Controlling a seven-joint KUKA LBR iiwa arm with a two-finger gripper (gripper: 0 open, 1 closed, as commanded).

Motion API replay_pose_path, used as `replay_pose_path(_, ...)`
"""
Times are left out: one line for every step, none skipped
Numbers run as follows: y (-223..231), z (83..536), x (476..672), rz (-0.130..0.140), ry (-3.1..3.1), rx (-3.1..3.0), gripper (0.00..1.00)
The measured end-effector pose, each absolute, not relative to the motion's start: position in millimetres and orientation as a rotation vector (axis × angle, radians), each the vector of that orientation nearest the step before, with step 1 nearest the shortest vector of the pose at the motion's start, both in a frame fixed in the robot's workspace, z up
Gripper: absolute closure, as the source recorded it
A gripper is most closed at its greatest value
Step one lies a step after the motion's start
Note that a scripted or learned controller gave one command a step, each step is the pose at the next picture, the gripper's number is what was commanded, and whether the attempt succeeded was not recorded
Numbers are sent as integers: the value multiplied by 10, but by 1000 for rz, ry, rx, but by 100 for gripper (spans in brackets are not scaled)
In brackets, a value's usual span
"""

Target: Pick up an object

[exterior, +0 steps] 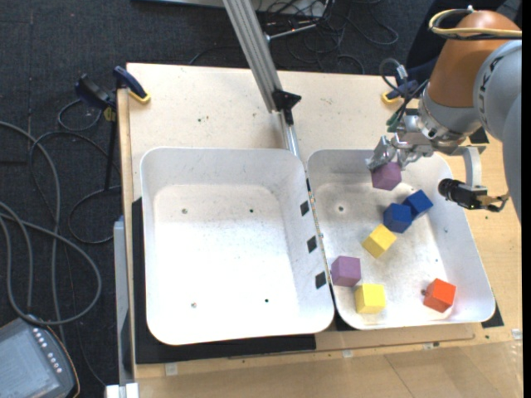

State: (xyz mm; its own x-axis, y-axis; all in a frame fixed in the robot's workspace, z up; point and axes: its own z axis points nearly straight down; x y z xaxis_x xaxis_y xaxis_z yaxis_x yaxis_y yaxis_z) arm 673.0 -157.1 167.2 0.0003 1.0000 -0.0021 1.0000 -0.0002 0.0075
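Dark carpet strewn with black cables (50, 214) is seen around a pale wooden bench (207, 98), on which two shallow white bins are set side by side. Nearest the camera, at the front of the right bin (474, 259), a yellow cube (370, 298) is found beside the front rim, with an orange-red cube (440, 294) to its right and a purple cube (346, 269) just behind it to the left. A second yellow cube (380, 240) is seen tilted near the middle of that bin, and two blue cubes (407, 210) are placed touching each other just behind it. The left bin (220, 247) is marked by a few dark specks. Farther back, over the rear of the right bin, the gripper (387, 169) is reached in from the right on the grey arm (498, 73) with its orange band, and a mauve cube (386, 176) is seen clasped between its fingers. Whether that cube is raised off the bin floor cannot be told. Beyond, a slanted metal pole (253, 40) is fixed at the seam between the bins, and yellow-tipped clamps (133, 85) are seen at the bench's far corners.
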Motion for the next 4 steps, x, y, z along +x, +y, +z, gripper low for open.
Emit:
replay_pose_path(-1547, 2318, 6748, 8, 2218, 2213, 100)
replay_pose_path(-1546, 2641, 6759, 5, 2221, 2215, 100)
replay_pose_path(-1083, 2490, 6531, -2, 2231, 2217, 100)
replay_pose_path(-538, 2540, 6315, 1, 2233, 2215, 100)
